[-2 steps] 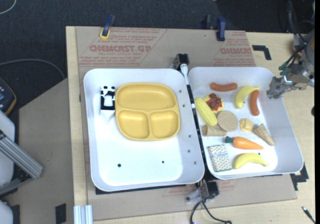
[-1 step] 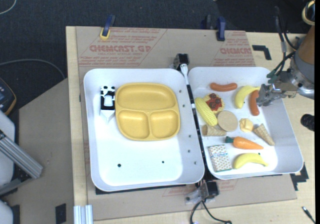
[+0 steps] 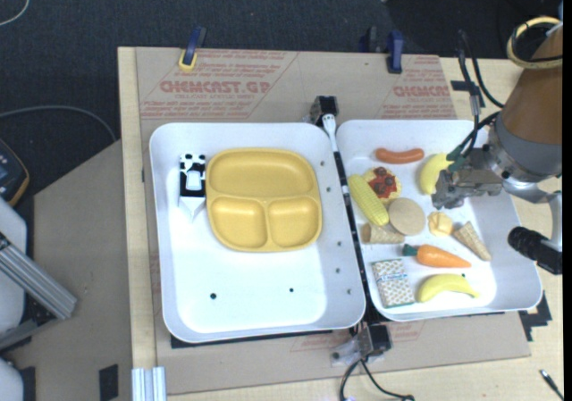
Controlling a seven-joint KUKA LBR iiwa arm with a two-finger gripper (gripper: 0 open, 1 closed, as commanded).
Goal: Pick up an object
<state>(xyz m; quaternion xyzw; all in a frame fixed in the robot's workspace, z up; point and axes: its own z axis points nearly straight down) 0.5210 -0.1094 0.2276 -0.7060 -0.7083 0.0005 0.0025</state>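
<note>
Left bin (image 3: 179,238): yellow divided tray (image 3: 264,196)
Right bin (image 3: 514,288): corn (image 3: 367,197), sausage (image 3: 399,155), carrot (image 3: 440,256), bananas (image 3: 447,287)
Gripper (image 3: 451,192): low over right bin beside a banana (image 3: 433,172); finger state cannot be told

bins (image 3: 170,212) 2 | tray (image 3: 264,198) 1 | bananas (image 3: 447,288) 2 | carrot (image 3: 440,256) 1 | corn (image 3: 367,198) 1 | sausage (image 3: 399,155) 1

We see the grey two-finger gripper (image 3: 450,193) low over the right shallow white bin (image 3: 518,238), just beside a yellow toy banana (image 3: 433,171) and a red sausage (image 3: 399,155); an orange plastic carrot (image 3: 441,256) lies nearer us, and the left white bin (image 3: 170,238) bears a yellow compartment tray (image 3: 264,197)
</note>
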